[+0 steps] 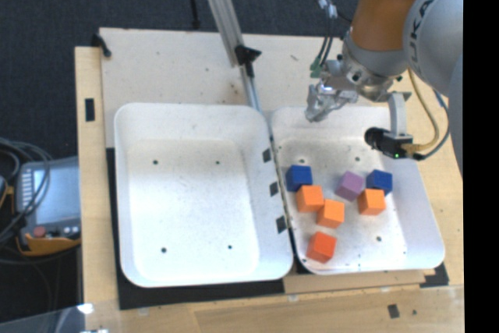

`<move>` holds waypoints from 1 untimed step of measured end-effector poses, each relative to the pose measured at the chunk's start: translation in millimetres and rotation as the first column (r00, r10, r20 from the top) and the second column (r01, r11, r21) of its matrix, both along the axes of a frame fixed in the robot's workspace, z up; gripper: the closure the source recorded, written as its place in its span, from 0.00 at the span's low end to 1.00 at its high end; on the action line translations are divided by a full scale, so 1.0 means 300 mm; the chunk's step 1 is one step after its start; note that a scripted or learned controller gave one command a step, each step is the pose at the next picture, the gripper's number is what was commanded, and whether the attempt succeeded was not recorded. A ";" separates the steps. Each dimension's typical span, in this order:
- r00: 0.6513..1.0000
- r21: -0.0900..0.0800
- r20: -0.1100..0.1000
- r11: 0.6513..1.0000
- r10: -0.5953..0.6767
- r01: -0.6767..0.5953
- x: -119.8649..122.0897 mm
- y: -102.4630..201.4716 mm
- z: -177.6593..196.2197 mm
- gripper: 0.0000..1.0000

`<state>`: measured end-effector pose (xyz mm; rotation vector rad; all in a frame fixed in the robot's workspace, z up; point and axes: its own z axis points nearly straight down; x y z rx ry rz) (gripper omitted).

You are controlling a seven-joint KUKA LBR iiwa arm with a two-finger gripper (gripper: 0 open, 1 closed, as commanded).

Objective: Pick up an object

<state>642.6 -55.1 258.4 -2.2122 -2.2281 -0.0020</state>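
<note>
Several small cubes lie in the right bin (421,246): a blue cube (299,176), an orange cube (311,197), another orange cube (332,213), a red-orange cube (322,246), a purple cube (351,185), a blue cube (380,181) and an orange cube (372,201). My gripper (319,110) hangs over the far left corner of the right bin, well above and behind the cubes. Nothing shows between its fingers.
The left bin (195,191) stands beside the right one. A slanted metal pole (226,19) rises behind the two bins. A black cable-mounted part (387,140) hangs from the wrist over the right bin's far side.
</note>
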 end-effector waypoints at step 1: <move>1.000 -0.001 -0.002 1.000 0.000 0.000 -0.017 0.170 -0.048 1.00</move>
